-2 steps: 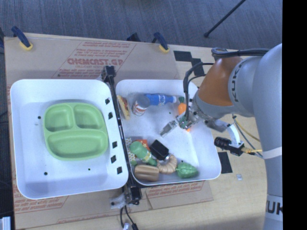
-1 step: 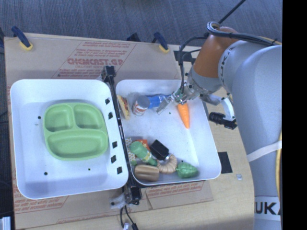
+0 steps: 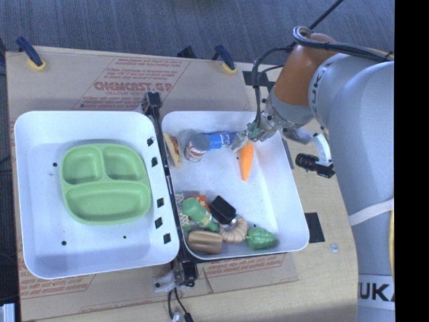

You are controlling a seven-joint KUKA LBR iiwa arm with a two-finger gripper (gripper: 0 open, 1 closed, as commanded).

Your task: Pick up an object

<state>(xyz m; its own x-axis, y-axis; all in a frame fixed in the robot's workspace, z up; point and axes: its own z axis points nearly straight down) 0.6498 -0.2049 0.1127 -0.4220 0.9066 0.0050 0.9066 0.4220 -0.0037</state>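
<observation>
Hand [image 3: 255, 131] is seen low in the right bin [image 3: 285, 180], at the carrot's [image 3: 247, 160] top end beside the bottle [image 3: 213, 141]; its opening cannot be told. Carrot may be nudged away or slip if pinched at the tip. Toys are piled at the front; a green plate [image 3: 106, 183] is held in the left bin [image 3: 33, 200].

- A grey ribbed carpet [image 3: 134, 12] covered the floor beyond the bench's far edge.
- A sheet of brown cardboard [image 3: 127, 79] with red printed lettering lay over the bench top, under both bins.
- Blue clamps [image 3: 30, 52] with yellow tips gripped the cardboard's far edge, one at the left corner and another [image 3: 224, 58] near the middle.
- Bright light fell from the right, leaving the carpet dimmer.
- Black tape patches [image 3: 314, 227] sat on the wood at the right.
</observation>
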